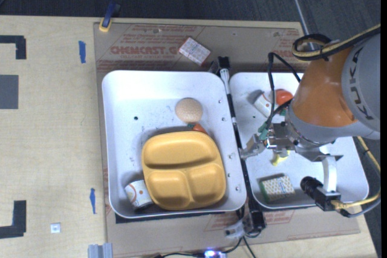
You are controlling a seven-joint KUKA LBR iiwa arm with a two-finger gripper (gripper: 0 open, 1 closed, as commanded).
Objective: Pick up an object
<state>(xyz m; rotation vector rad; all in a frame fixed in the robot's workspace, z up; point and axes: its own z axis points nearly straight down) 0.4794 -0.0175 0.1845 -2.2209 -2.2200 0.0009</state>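
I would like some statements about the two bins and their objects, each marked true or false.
1. The yellow compartment tray lies in the left bin. True.
2. The tan round ball lies in the right bin. False: it lies in the left bin, just above the tray.
3. The arm hangs over the right bin. True.
4. The green sponge lies outside both bins. False: it lies in the right bin, near its lower edge.
5. A small patterned card lies on the board above the bins. True.
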